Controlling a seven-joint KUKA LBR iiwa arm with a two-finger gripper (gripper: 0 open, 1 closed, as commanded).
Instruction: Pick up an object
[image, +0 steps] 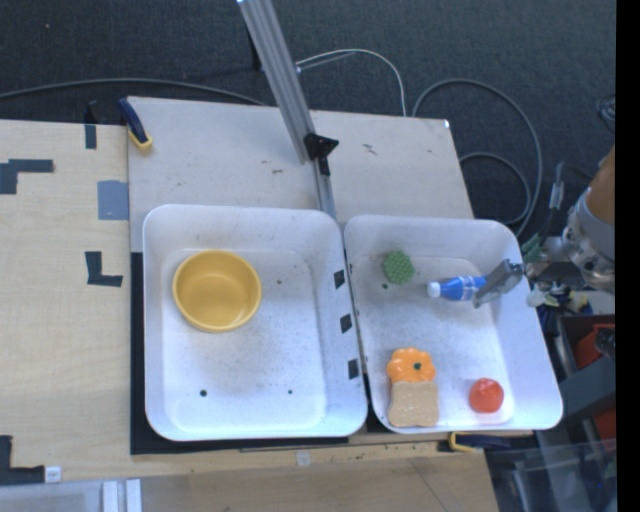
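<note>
The right bin (520, 345) holds several objects. A small blue bottle (456, 289) with a white cap lies on its side near the bin's far right. My gripper (498, 282) reaches in over the right rim and sits at the bottle's right end, touching or just overlapping it. A green knobbly ball (398, 266) lies to the bottle's left. Along the near wall sit an orange pumpkin-like toy (411, 366), a tan slice (413, 405) against it, and a red ball (486, 395).
The left bin (160, 380) holds a yellow bowl (216, 290) at its left side. A slanted metal pole (285, 80) crosses the bench above the bins. Cables lie on the dark floor behind.
</note>
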